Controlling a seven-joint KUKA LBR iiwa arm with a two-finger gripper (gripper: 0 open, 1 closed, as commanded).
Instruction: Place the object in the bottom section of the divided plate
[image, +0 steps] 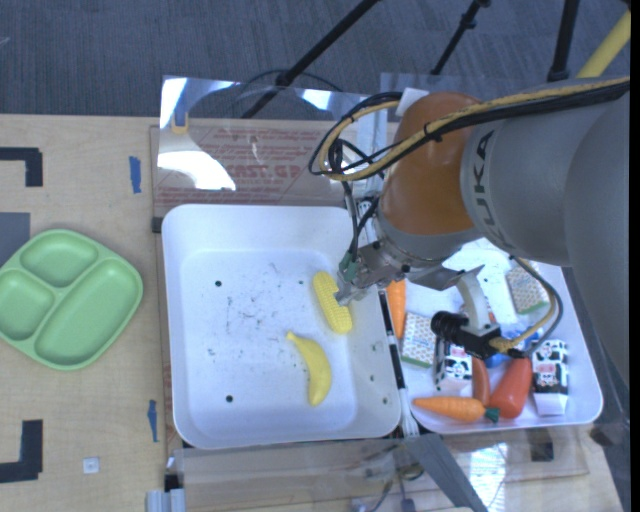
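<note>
Nearest the camera, a carrot is seen lying at the front of the right bin, among a red pepper and small cartons. A banana is found in the left bin, toward its front right. Just behind it an ear of corn is seen, with the gripper set at its right edge, touching or nearly so. Whether the gripper is clenched or released cannot be told. On the worktop, well to the left, a green divided plate is set apart from both bins.
</note>
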